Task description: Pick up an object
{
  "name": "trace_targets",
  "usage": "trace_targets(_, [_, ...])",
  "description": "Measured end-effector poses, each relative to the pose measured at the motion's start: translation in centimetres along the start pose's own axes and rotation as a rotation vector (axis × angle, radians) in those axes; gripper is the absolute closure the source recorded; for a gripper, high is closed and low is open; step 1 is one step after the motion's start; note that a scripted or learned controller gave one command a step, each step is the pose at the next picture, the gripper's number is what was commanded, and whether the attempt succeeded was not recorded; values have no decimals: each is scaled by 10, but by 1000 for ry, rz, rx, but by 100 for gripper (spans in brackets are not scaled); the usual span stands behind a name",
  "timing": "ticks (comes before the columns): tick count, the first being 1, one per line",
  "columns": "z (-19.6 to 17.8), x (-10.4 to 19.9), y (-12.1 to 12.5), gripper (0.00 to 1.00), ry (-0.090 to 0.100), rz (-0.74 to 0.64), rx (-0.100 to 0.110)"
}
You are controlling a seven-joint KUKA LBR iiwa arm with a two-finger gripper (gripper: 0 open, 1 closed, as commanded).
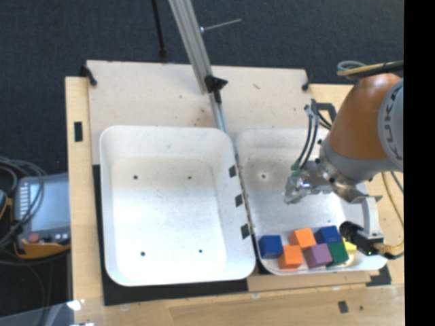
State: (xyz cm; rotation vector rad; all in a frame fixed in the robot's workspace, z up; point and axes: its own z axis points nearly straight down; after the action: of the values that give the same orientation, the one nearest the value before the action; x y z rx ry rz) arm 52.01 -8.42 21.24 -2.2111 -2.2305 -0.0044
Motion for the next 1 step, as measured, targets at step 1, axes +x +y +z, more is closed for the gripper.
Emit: trace_targets(1, [-11, 45, 2, 100, -1, 1, -2])
